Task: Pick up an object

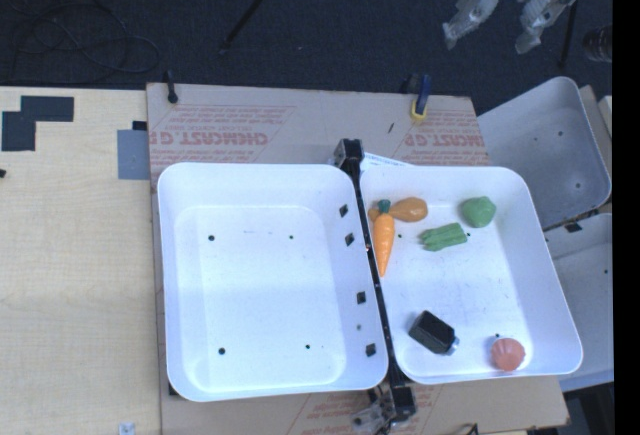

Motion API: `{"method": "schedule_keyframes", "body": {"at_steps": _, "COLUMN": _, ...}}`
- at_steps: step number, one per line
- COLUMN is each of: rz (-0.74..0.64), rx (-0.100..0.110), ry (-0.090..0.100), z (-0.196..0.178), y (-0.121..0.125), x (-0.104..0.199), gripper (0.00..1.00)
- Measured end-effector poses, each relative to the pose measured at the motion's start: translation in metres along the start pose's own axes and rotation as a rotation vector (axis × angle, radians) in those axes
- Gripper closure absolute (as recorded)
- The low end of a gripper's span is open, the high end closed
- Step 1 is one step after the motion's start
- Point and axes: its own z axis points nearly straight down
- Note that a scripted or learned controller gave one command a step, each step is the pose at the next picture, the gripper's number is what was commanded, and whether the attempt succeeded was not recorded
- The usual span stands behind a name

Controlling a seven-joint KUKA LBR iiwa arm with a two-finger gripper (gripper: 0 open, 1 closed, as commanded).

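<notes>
My gripper [497, 21] hangs high at the top right, well above and behind the bins, its two fingers spread apart with nothing between them. The right bin [545, 253] holds an orange carrot [382, 236] by the divider, an orange rounded piece [409, 210] next to it, a long green vegetable [442, 237], a round green item [478, 211], a black block [433, 332] near the front, and a reddish ball [507, 354] in the front right corner.
The left bin [170, 223] sits beside the right one on a cardboard sheet [260, 128]. A yellow and blue clamp [420, 101] stands at the sheet's back edge. A grey panel [560, 138] lies to the right of the bins.
</notes>
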Motion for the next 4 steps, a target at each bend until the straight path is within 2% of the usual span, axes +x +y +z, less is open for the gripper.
{"method": "schedule_keyframes", "body": {"at_steps": 1, "rz": 0.001, "rx": 0.001, "ry": 0.000, "z": -0.001, "y": -0.041, "x": 0.061, "gripper": 0.00}}
{"method": "schedule_keyframes", "body": {"at_steps": 2, "rz": -0.002, "rx": 0.003, "ry": 0.000, "z": 0.004, "y": -0.077, "x": 0.152, "gripper": 0.00}}
{"method": "schedule_keyframes", "body": {"at_steps": 3, "rz": -0.003, "rx": 0.003, "ry": -0.001, "z": 0.001, "y": -0.070, "x": 0.264, "gripper": 0.00}}
{"method": "schedule_keyframes", "body": {"at_steps": 4, "rz": 0.006, "rx": 0.002, "ry": -0.003, "z": -0.001, "y": -0.109, "x": 0.260, "gripper": 0.00}}
